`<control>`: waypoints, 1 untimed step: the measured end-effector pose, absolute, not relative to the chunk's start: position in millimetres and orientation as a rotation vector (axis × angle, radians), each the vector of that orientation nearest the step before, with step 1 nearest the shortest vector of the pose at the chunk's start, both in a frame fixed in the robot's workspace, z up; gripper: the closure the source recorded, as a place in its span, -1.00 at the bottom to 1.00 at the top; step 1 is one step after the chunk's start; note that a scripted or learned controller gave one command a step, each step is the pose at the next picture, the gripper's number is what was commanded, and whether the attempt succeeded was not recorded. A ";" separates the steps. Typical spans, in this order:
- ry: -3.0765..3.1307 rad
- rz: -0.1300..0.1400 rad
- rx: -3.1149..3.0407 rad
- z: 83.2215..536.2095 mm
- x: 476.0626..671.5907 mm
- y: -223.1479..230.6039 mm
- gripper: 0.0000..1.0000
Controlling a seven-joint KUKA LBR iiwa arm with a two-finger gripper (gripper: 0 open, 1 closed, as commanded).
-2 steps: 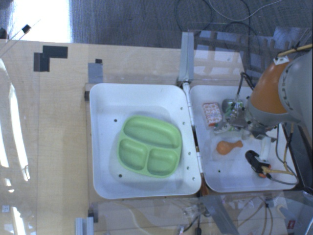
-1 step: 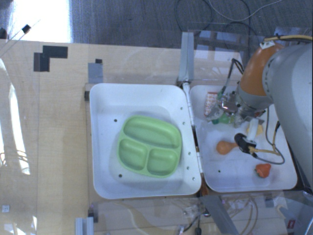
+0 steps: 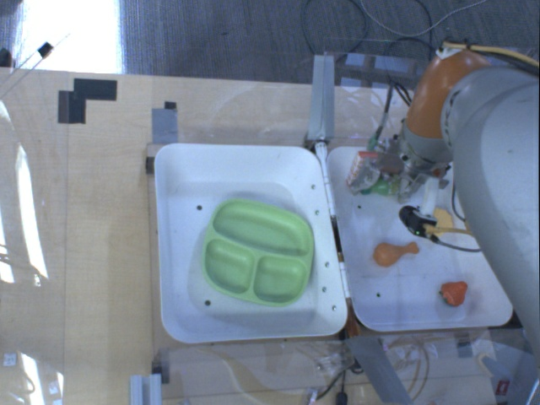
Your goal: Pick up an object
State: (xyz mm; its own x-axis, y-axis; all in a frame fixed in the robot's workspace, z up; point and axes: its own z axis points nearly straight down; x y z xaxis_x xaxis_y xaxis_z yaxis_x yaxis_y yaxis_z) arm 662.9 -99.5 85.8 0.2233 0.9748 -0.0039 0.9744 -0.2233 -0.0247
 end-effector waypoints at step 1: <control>-2.105 0.031 -2.287 83.7 662.0 -141.4 -1.00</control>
State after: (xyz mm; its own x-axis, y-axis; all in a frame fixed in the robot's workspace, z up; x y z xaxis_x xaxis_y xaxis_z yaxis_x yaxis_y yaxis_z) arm 662.0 -141.4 83.7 0.0829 0.9965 0.0076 0.9959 -0.0825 -0.0374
